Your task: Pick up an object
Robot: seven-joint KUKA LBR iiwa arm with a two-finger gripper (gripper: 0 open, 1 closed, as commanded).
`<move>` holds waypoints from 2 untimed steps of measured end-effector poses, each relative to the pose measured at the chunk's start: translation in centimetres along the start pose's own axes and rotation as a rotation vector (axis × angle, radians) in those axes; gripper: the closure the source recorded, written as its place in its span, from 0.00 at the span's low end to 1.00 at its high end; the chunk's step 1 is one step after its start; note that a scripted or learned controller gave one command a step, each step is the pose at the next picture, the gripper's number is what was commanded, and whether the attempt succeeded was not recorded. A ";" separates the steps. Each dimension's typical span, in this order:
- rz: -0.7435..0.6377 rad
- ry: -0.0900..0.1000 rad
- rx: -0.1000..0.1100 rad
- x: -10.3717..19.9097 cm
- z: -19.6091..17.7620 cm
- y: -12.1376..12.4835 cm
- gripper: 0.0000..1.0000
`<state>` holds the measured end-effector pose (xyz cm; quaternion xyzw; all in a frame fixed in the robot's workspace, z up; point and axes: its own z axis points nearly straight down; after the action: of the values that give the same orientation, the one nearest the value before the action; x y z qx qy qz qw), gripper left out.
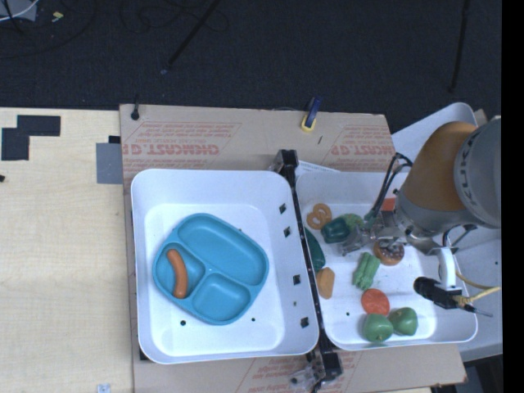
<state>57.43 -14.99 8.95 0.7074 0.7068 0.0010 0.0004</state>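
Over the right white bin (344, 188), the grey arm's pincer (378, 240) hangs low among plastic toy foods, beside a dark green pepper (335, 230) and a light green pod (366, 270); whether it grips anything cannot be told. Left, a blue divided plate (233, 256) holds an orange sausage (177, 272).

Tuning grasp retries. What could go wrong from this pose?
1. The gripper sits low in the right bin amid packed toy food: the dark green pepper, light green vegetable and brown donut lie close together, so it may nudge neighbours or catch two.
2. It may close on nothing, since no item shows clearly between its fingers.
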 end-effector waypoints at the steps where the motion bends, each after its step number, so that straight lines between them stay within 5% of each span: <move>1: 0.006 -0.009 -0.009 -0.5 -1.3 0.1 1.00; 2: 0.007 -0.001 -0.001 -1.0 -7.6 0.1 1.00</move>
<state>57.48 -16.02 16.51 0.7098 0.7044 0.0008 0.0012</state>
